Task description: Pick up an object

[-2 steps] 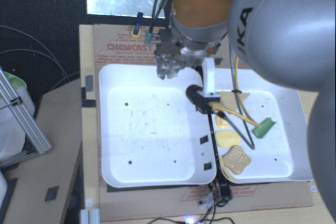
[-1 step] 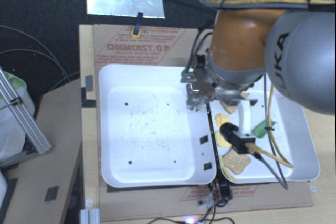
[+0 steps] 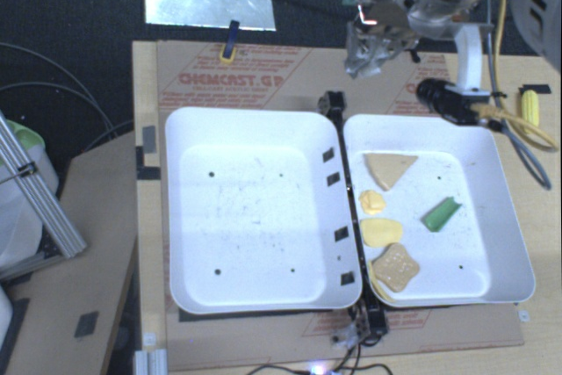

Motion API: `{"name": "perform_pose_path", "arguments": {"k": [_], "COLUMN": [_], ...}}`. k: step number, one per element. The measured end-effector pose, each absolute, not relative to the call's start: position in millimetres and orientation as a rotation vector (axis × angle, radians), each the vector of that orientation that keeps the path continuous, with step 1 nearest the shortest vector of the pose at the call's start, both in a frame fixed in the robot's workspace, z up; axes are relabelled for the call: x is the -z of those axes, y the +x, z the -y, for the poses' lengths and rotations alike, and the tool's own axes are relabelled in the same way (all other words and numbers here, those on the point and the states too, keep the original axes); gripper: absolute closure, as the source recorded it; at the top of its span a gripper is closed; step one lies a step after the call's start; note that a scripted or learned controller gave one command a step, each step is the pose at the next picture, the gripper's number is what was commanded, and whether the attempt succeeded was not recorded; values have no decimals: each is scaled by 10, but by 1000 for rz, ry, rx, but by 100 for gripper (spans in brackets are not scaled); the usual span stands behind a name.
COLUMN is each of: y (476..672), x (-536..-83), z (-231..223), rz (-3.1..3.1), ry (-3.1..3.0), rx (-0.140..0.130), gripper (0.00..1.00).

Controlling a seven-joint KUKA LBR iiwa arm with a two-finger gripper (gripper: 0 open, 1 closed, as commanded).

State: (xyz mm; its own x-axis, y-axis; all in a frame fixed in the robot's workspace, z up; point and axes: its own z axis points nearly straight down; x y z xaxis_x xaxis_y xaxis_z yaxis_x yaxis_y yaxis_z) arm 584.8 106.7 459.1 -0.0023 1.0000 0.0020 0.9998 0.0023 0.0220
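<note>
Above bench beyond right bin point(image 3: 500, 215), arm raised, gripper point(image 3: 364, 57) pointing down; grip state unclear

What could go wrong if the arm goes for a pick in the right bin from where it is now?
The small yellow piece, the larger yellow piece and the tan cracker are bunched beside the divider, so the gripper may clip the wall or nudge a neighbour. All three look flat, so a grasp could slip off. The green piece lies apart and seems safer.
</note>
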Motion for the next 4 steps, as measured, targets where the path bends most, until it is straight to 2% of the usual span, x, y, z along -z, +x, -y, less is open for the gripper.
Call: {"name": "perform_pose_path", "arguments": {"k": [1, 2, 3, 4], "y": [5411, 5202, 5228, 6032], "x": [-4215, -3336, -3497, -4809], "z": [-1554, -2158, -2126, -1774], "rz": [-2231, -2235, -2229, -2210], "ry": [2215, 2214, 2213, 2216], "rx": [1, 7, -6, -26], "gripper": [100, 100, 100, 100]}}
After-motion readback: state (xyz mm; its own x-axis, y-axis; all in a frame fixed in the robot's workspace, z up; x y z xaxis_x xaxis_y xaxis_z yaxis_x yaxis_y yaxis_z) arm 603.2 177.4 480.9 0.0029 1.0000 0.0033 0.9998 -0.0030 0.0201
